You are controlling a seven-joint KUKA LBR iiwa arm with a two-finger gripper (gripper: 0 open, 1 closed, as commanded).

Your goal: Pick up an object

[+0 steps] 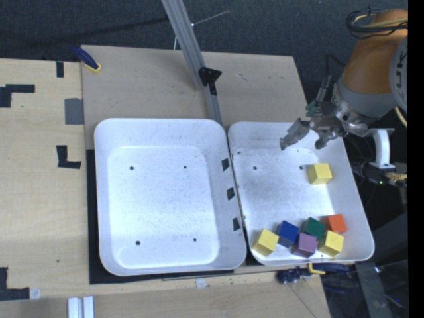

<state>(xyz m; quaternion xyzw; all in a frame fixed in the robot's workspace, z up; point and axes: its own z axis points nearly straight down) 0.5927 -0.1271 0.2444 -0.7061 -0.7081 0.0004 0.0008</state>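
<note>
Arm (374,65) cut off at right edge, upper links unseen. Pincer (309,136) hangs over right bin's (265,191) far end, fingers apart, nothing between them. Lone yellow cube (319,173) just beneath-right; other cubes (301,237) cluster at near edge.

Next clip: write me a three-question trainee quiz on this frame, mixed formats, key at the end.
1. True or false: the gripper holds a block.
2. Which block lies apart from the cluster? A) lone yellow block B) blue block C) purple block
3. Fill in: all blocks lie in the ____ bin.

Key: 1 false, its open fingers hold nothing; 2 A; 3 right.
</note>
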